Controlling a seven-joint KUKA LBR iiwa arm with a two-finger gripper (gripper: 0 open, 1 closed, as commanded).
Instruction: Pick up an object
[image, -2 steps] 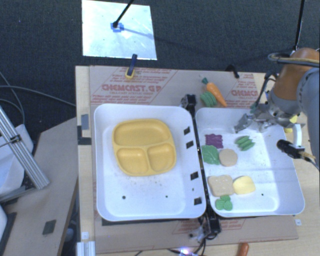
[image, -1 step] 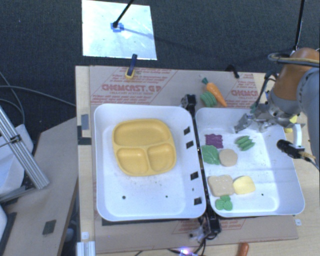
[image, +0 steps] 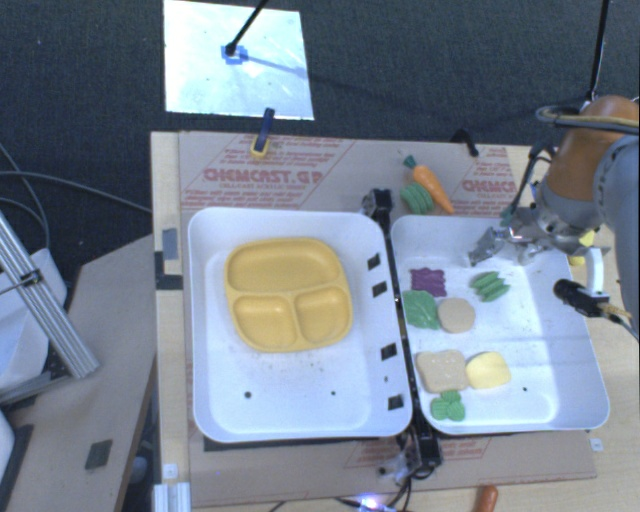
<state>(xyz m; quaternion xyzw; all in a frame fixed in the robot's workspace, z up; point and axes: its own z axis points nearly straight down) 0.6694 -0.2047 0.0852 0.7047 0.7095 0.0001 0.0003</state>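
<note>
The right bin (image: 560, 345) holds several toy foods: a purple piece (image: 427, 280), a green leaf (image: 420, 311), a round beige piece (image: 458, 316), green pea pods (image: 489, 286), a beige slab (image: 441, 370), a yellow piece (image: 488, 370) and a small green piece (image: 448, 406). My gripper (image: 490, 245) hangs over the far part of this bin, just above and beyond the pea pods, apart from them. Nothing shows between its tips. The grey arm with its orange band (image: 585, 160) comes in from the upper right.
The left bin (image: 210, 380) carries a yellow divided plate (image: 288, 293). A toy carrot (image: 431, 184) and a green piece (image: 415, 197) lie on the cardboard beyond the bins. A black part (image: 585, 298) juts over the right bin's right side.
</note>
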